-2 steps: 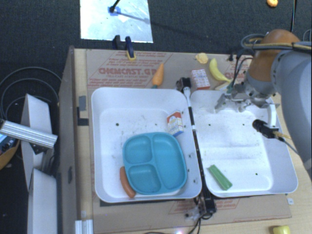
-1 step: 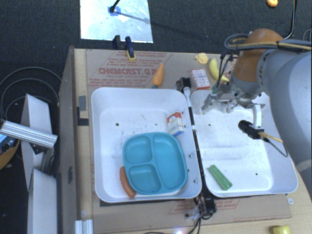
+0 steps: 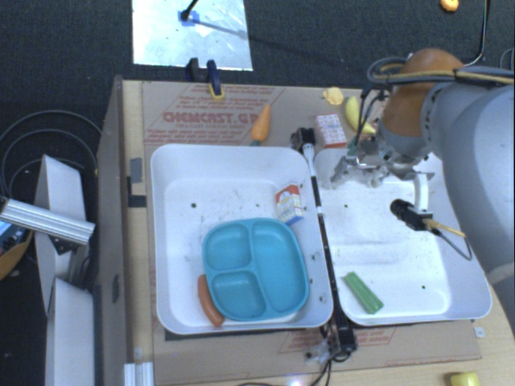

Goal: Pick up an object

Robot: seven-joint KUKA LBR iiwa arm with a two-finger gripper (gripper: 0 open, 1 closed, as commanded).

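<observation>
- The grey arm [image 3: 475,135] reaches in from the right. Its gripper [image 3: 362,170] hangs over the far end of the right bin [image 3: 402,280], above bare floor. It is poorly resolved, so I cannot tell whether the jaws are open or closed, and nothing shows held in it.
- The left bin [image 3: 173,215] is crowded. A blue compartment tray [image 3: 253,268] takes up most of its near half.
- The likeliest thing to pick is the green block [image 3: 363,292]. It lies flat and alone in the right bin's near left corner, well apart from the gripper and set at a slant to the bin walls.
- To do it well, the gripper should travel toward the near end and turn so the jaws close across the block's narrow width. It should come down centred on the block, keeping clear of the bin's left wall.
- The orange sausage [image 3: 209,300] looks a poorer choice, wedged between the tray and the left bin's wall.
- The small carton [image 3: 289,203], just beyond the tray's far right corner, may be tilted, so a grasp there would probably be less sure.
</observation>
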